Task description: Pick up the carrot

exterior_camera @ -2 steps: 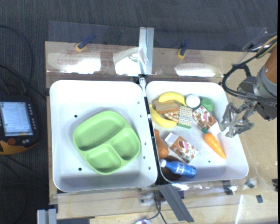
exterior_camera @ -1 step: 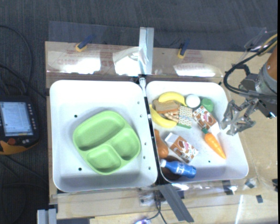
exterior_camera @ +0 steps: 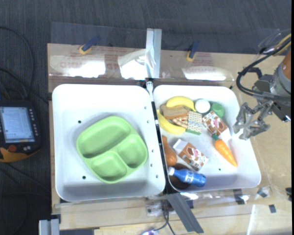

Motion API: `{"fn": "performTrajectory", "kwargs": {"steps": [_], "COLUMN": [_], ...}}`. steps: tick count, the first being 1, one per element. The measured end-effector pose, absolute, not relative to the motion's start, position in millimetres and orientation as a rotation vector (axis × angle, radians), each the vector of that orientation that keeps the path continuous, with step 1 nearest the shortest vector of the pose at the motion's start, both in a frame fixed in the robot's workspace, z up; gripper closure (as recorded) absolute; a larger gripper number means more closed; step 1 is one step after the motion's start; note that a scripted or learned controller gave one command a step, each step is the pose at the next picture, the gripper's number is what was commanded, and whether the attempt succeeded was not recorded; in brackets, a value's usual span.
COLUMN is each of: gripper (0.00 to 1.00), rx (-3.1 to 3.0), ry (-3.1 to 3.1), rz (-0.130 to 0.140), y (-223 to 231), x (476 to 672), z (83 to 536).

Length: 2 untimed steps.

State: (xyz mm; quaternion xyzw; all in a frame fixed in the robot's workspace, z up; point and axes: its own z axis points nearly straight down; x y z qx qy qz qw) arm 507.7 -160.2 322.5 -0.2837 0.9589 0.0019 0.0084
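Camera view, looking down: two white bins side by side on the tabletop (exterior_camera: 63,58). Left bin (exterior_camera: 68,102) holds one green divided plate (exterior_camera: 112,148) with three compartments. Right bin (exterior_camera: 244,165) holds a crowd of toy food: one carrot (exterior_camera: 225,151) lying near the right wall, tip toward the front; two bananas (exterior_camera: 178,102); two small cartons (exterior_camera: 193,155); one blue bottle (exterior_camera: 188,176); one white ball (exterior_camera: 202,105); one green piece (exterior_camera: 217,109). End effector (exterior_camera: 251,121) hangs over the right bin's right rim, just beside the carrot, nothing between its fingers; open or closed, cannot tell. One handheld control screen (exterior_camera: 14,129) sits left of the tabletop.
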Motion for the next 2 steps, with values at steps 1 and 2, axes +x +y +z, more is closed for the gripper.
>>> {"fn": "performTrajectory", "kwargs": {"steps": [1,2], "gripper": [1.0,1.0], "rx": [-1.256,-1.612], "ry": [2.876,2.693], "rz": [-0.001,0.002], "y": [-221,-223], "x": [492.0,526.9], "z": [353,332]}}
